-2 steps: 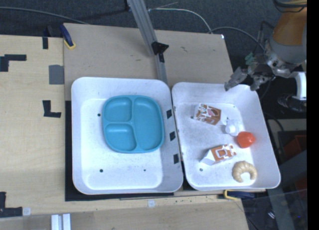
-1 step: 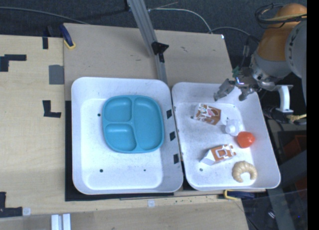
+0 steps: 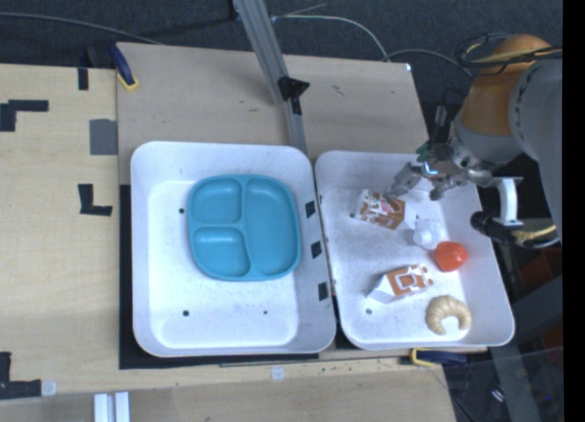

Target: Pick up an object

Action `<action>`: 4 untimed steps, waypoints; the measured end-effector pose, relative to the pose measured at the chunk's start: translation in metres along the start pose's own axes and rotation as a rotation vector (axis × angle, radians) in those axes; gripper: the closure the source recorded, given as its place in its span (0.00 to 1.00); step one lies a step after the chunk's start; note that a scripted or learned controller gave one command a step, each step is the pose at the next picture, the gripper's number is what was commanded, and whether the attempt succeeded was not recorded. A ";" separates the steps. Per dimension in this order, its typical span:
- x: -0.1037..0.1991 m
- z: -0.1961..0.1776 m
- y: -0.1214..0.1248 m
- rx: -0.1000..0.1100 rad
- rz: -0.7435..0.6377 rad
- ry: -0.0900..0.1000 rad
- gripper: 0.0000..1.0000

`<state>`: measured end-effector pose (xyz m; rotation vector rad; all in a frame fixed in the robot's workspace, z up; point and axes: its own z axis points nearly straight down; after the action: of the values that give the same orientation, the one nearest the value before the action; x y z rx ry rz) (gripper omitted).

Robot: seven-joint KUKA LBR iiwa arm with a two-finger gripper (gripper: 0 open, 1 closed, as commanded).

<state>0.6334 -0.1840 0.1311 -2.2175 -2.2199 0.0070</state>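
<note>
We look down on a pale wooden desk (image 3: 201, 91) that carries two shallow white bins side by side. The left bin (image 3: 155, 320), well to the left of the fingers, holds a turquoise divided plate (image 3: 245, 226) with three compartments, lying flat near its upper middle. The right bin (image 3: 352, 311) sits under the grey arm (image 3: 539, 128), which reaches in from the right with its orange band (image 3: 498, 91) above the wrist. The gripper (image 3: 420, 183) hangs over the upper part of this bin, its two fingers (image 3: 403, 180) spread apart and released, with nothing between them. Just below and to the left of the fingers lies a small orange-and-white carton (image 3: 380, 210), close to the left fingertip; we cannot tell whether they touch. Below the fingers, lower in the bin, a second orange-and-white carton (image 3: 402, 283) lies tilted. A croissant (image 3: 448, 313) rests further down, near the bin's lower right corner. A red tomato (image 3: 450, 255) sits below and slightly right of the fingers, and just beside it, nearer the fingers, is a small whitish object (image 3: 426, 231) that we cannot identify.
</note>
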 end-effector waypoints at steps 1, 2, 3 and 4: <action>0.001 -0.013 0.001 -0.004 -0.002 -0.001 1.00; 0.001 -0.056 0.004 -0.009 0.000 0.000 1.00; 0.001 -0.118 0.012 -0.012 -0.001 -0.002 1.00; 0.001 -0.124 0.012 -0.006 0.000 0.000 1.00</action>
<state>0.6463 -0.1829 0.2551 -2.2199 -2.2233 0.0000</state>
